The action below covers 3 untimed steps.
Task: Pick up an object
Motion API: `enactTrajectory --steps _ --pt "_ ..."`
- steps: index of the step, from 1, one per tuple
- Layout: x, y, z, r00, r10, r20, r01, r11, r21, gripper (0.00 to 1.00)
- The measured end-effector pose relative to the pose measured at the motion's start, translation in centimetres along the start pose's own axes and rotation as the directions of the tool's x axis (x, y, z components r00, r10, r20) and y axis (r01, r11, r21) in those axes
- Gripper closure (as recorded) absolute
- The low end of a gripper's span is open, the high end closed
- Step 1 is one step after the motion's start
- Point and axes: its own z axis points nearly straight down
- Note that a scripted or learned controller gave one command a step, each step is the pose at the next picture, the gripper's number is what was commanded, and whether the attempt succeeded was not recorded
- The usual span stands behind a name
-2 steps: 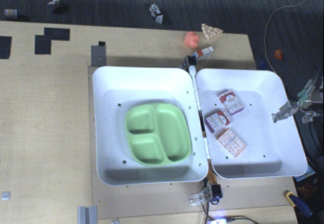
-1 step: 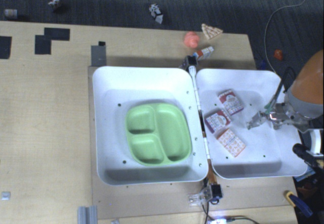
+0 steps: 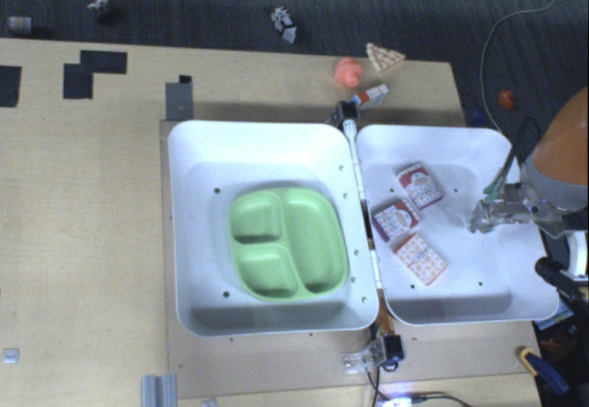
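Note:
Three small red-and-white packets lie in the right bin (image 3: 460, 304): one at the back (image 3: 417, 185), one in the middle (image 3: 395, 219) and one nearer the front (image 3: 421, 258). My gripper (image 3: 485, 216) hangs over the right part of that bin, to the right of the packets and apart from them. Nothing shows between its fingers. A light green divided tray (image 3: 287, 242) rests in the left bin (image 3: 198, 212).
Behind the bins, on the bench's far edge, lie a pink ball (image 3: 348, 72), a wedge-shaped toy (image 3: 384, 56) and a small tube (image 3: 371, 97). Cables run along the divider between the bins and down the right side.

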Motion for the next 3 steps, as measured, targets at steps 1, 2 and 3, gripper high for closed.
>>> enactTrajectory --steps 1,2,3 --pt "0.0 0.0 0.0 1.000 0.000 0.000 0.000 1.000 0.000 0.00" --pt "7.6 -5.7 1.8 1.000 0.002 0.002 -0.002 1.000 -0.003 0.00" --pt "7.6 -5.4 0.7 1.000 0.000 0.003 0.000 1.000 -0.009 1.00"
